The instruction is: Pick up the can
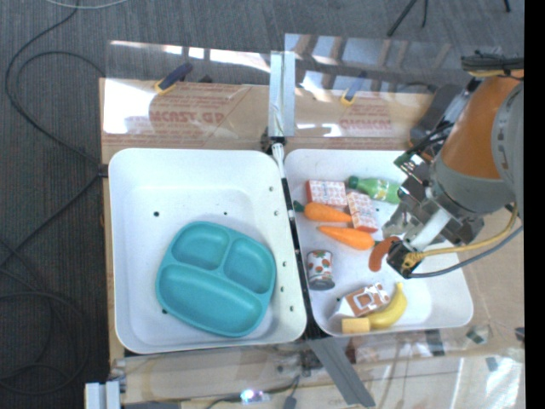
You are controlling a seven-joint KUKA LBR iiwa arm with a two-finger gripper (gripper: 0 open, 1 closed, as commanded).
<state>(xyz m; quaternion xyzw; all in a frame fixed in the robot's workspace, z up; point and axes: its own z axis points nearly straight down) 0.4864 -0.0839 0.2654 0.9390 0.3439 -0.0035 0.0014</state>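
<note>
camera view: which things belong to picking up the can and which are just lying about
Job: can, gripper.
Lying about: carrots, bottle, banana, cartons, plate.

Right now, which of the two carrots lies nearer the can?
The lower carrot, just above the can; the upper carrot lies farther away.

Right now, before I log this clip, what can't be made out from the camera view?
- can: label print too small to read, camera view.
- green bottle: right end hidden behind the arm, camera view.
- red thing beside the claw: upper end covered by the claw; too blurred to identify.
</note>
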